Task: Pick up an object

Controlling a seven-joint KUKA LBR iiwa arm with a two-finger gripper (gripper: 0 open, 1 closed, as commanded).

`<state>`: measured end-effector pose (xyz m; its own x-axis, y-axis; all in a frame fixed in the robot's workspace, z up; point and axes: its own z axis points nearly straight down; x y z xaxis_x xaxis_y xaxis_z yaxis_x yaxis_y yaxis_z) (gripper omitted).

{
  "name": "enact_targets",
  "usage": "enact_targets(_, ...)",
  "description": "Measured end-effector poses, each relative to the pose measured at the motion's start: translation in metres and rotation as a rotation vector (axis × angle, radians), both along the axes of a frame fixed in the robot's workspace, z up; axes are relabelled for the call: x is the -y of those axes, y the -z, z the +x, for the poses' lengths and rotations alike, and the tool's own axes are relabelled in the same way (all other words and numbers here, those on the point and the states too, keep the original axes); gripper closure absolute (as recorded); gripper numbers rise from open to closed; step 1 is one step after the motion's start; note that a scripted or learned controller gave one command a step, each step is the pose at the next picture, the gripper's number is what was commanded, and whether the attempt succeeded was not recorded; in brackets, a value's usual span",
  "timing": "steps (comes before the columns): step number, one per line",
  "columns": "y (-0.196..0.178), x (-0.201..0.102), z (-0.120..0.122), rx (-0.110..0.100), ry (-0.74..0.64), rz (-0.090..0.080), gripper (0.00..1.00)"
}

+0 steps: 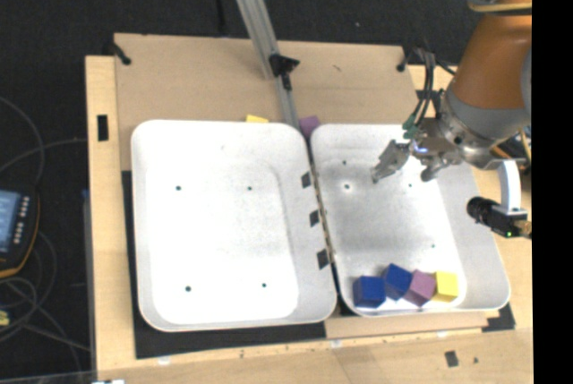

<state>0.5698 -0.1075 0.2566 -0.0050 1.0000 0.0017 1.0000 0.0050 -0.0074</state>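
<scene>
Blocks sit in a tight row along the near wall of the right-hand shallow white plastic bin [466, 221]: a dark blue foam cube [368, 291] at the left end, a second blue foam cube [397, 280] touching it and set a little farther back, then a purple foam cube [420, 285], then a yellow foam cube [446, 285] at the right end. Any of them would serve the task.

The claw [408, 163] hangs over the far half of that same bin, on the grey arm with its orange band [492, 60] reaching in from the right. Its two fingers are spread wide, one pointing toward the bin's middle and one toward the right wall, and nothing lies between them.

The relation that matters is this: the row lies toward the camera from the claw, well apart from it, almost the bin's whole depth away. The purple cube lies nearly straight below the claw in the view; the blue ones fall slightly to the left, the yellow slightly to the right. The row's long axis runs left to right along the wall, so fingers closing across it would likely have to squeeze between neighbours, and the wall crowds the near side.

Outside the bins, a small yellow block [257, 118] and a small purple block [310, 124] rest on the bench [197, 78] just behind the left-hand white bin [152, 221].
</scene>
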Motion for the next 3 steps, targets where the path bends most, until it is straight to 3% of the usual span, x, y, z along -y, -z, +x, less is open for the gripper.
enact_targets(2,-0.014,-0.036,-0.042,0.009,0.000,-0.001,0.00)
enact_targets(3,0.000,0.000,-0.034,0.009,0.009,-0.005,0.00)
